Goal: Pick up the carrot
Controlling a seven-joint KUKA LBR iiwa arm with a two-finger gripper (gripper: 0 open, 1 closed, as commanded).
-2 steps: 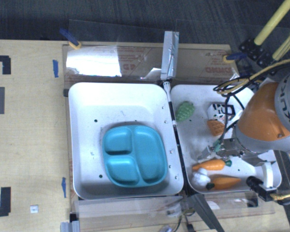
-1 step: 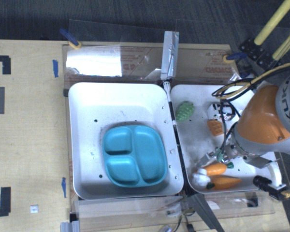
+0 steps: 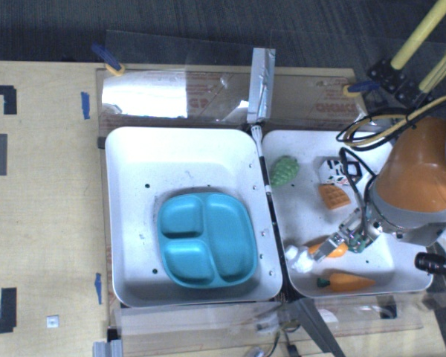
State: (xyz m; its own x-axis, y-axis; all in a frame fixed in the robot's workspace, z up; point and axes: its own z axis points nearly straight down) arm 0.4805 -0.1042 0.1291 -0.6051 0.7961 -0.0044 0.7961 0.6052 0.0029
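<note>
- Grey arm [image 3: 420,177] with its orange band fills the right edge of the frame, nearest the lens, reaching down and left into the right bin [image 3: 305,151].
- Light wooden surface [image 3: 37,222] spreads across the left of the frame and carries both white bins side by side.
- Left bin [image 3: 134,162] holds a blue divided plate [image 3: 207,239] at its centre.
- Carrot [image 3: 347,280] lies flat along the right bin's lower edge, just below the claw and apart from it.
- Green bumpy ball [image 3: 285,170] sits at the right bin's upper left; a tan waffle-like piece [image 3: 334,196] lies near the bin's middle, close to the arm.
- Claw [image 3: 334,245] hovers low in the right bin over a small orange piece [image 3: 333,252] beside a white item [image 3: 299,259]; whether its fingers are spread or closed cannot be told.
</note>
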